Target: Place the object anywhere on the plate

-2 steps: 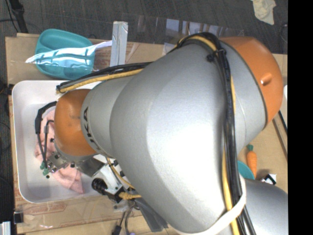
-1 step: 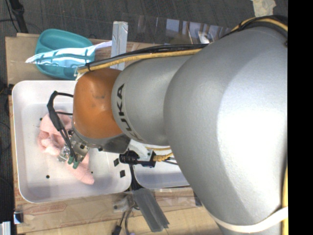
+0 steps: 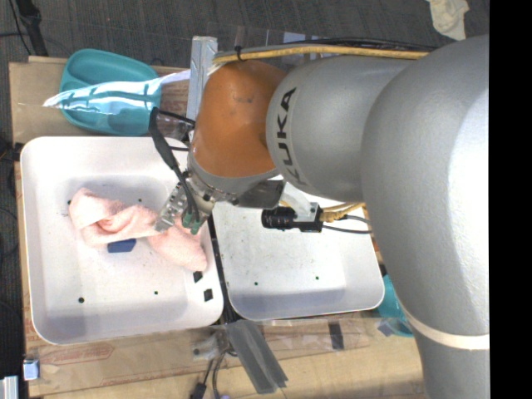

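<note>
While the grey arm (image 3: 374, 140) w/ its orange band (image 3: 237, 119) reaches in from the right and covers much of the bench, its gripper (image 3: 184, 213) sits low over the left bin (image 3: 50, 306), close to the wall shared w/ the right bin (image 3: 291, 293). Whether the gripper is wide, narrow or gripping anything cannot be told: the tips are small, dark and partly lost against the cloth.

Left bin: a pink cloth (image 3: 125, 219) lies crumpled across the middle, running from the left-centre toward the gripper, w/ one lobe (image 3: 184, 248) just below the gripper tips. The gripper appears to be at or touching the cloth's right end; contact not certain. A small blue block (image 3: 121, 245) rests at the cloth's lower edge, touching it, approx. mid-bin and well left of the gripper.

Right bin: its floor shows below the arm; a black connector w/ cable (image 3: 291, 219) hangs from the arm above it.

Beyond the bins, top left: a teal dish (image 3: 100, 69) w/ a clear plastic bag (image 3: 104, 98) lying across it, both outside the left bin, near its upper rim. Top right, on the dark floor: a pale crumpled rag (image 3: 445, 11).
</note>
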Motion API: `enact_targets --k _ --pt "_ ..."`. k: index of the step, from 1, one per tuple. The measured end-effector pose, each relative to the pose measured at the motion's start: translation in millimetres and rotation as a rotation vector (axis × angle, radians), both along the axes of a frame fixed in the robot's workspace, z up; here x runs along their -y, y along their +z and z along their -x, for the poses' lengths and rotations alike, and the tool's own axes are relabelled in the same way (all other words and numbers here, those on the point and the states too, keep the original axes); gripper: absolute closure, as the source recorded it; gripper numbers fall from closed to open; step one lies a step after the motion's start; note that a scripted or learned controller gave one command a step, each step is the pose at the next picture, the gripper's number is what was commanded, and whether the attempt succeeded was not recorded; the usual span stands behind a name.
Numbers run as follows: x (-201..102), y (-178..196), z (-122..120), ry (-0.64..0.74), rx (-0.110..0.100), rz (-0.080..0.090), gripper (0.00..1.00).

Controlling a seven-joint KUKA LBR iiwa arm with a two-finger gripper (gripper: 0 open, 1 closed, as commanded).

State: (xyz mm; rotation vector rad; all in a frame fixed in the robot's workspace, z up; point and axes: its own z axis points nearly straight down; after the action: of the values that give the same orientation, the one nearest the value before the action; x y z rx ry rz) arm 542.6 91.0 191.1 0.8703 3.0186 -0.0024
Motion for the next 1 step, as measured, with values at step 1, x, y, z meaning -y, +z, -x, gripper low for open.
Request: enact_targets --k 1 --pt "-49.6 -90.7 43.4 -0.227 -0.006 0.000 1.00"
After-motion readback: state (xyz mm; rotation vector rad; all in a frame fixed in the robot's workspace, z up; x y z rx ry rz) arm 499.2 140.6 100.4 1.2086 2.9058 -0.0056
